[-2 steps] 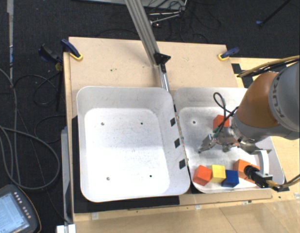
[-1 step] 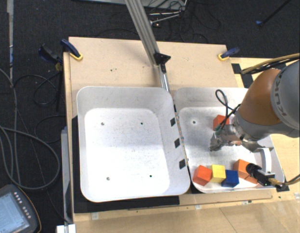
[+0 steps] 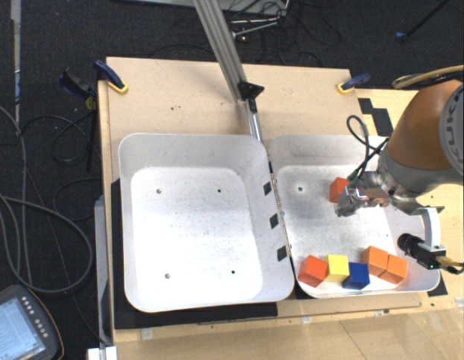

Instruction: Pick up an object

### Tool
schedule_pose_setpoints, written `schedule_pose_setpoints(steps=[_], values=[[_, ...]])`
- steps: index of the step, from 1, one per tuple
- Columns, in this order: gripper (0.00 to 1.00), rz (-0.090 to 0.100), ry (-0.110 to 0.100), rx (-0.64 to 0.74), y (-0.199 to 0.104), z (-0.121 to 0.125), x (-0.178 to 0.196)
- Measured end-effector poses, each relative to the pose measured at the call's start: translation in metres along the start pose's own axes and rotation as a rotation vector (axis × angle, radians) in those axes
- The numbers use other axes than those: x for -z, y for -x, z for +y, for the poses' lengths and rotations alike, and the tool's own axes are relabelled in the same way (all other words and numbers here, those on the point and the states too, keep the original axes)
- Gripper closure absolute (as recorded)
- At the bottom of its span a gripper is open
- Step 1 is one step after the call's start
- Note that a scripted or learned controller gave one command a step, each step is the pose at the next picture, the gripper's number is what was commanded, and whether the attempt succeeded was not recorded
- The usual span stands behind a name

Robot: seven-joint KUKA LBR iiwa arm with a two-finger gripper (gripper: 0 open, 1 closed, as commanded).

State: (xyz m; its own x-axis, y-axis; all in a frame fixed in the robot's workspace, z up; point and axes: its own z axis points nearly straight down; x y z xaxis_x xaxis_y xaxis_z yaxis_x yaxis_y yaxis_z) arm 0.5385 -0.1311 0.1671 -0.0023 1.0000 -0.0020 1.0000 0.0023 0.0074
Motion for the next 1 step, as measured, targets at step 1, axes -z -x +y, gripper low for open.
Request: schedule_pose_setpoints(steps=[1], values=[[1.0, -0.001, 0.0, 0.0, 0.0059, -0.0022, 0.0612]])
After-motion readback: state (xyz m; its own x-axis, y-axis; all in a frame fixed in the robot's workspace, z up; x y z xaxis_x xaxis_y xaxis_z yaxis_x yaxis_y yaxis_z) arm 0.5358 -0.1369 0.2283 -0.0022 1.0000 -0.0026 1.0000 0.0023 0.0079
